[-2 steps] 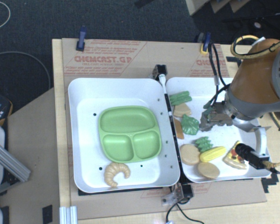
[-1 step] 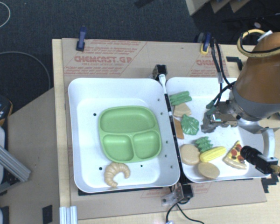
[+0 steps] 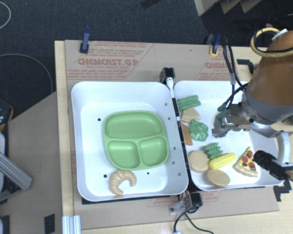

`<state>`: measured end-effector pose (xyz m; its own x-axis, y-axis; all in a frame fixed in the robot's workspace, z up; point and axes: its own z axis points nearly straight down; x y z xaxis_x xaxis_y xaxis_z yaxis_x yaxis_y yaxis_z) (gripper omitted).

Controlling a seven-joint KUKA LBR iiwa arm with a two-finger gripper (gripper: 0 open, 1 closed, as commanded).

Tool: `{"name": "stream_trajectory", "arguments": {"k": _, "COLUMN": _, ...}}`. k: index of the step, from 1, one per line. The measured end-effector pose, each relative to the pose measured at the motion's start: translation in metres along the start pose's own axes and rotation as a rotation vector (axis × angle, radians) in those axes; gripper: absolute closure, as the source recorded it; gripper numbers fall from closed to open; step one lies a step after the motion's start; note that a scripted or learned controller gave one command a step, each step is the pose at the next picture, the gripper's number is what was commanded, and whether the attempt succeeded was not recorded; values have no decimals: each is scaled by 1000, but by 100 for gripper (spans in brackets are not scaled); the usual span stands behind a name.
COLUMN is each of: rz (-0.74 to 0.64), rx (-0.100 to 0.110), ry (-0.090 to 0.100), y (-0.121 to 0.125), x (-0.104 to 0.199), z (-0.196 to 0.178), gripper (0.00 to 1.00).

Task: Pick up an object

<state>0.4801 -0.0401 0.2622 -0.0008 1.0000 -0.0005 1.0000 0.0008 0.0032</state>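
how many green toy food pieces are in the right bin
3. A green pod-like piece near the bin's top left, a leafy piece just below it, and a small bushy one beside the yellow corn. The arm may hide others.

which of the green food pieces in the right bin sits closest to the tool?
The green leaf piece, in the bin's middle, just left of the tool. The green pod-like piece lies farther up by the divider, and the small green piece sits lower, beside the yellow corn.

A pale green divided plate [image 3: 136,145] and a tan croissant [image 3: 121,182] sit in one white bin [image 3: 85,130]; beside the grey arm [image 3: 276,87], a yellow corn cob [image 3: 222,160], green leaf [image 3: 198,129] and red-dotted pizza slice [image 3: 247,164].
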Motion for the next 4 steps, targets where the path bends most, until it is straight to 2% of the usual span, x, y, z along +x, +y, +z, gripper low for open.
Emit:
{"name": "stream_trajectory", "arguments": {"k": 1, "rz": -4, "rx": 8, "ry": 3, "y": -1, "x": 42, "z": 25, "gripper": 100}}
{"name": "stream_trajectory", "arguments": {"k": 2, "rz": -9, "rx": -2, "ry": 3, "y": 0, "x": 114, "z": -20, "gripper": 100}}
{"name": "stream_trajectory", "arguments": {"k": 3, "rz": 0, "rx": -19, "ry": 4, "y": 1, "x": 90, "z": -197, "gripper": 100}}
{"name": "stream_trajectory", "arguments": {"k": 4, "rz": 6, "rx": 15, "ry": -2, "y": -2, "x": 54, "z": -80, "gripper": 100}}
